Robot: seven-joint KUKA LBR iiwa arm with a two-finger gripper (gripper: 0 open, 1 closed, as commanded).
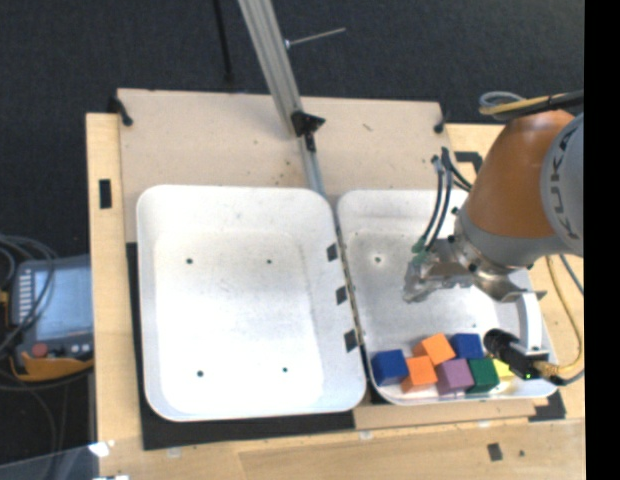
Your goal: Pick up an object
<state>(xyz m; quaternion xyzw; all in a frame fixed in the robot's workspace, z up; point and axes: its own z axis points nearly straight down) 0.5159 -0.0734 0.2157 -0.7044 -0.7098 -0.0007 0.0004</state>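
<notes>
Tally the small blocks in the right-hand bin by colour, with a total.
Blue cube blocks: 2
Orange cube blocks: 2
Purple cube block: 1
Green cube block: 1
Yellow block, partly hidden: 1
Total: 7

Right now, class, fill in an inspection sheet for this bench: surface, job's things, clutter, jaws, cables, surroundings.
Surface: wooden bench bearing a left bin and a right bin, side by side.
Job's things: coloured blocks huddled in the right bin's near corner: blue block, two orange blocks, purple block, green block, a second blue one, a yellow one.
Clutter: nothing seen.
Jaws: gripper above the right bin's middle, apart from the blocks; open or shut cannot be told.
Cables: dark cables run along the wrist.
Surroundings: metal pole slanting over the bench; handheld controller at left.
</notes>
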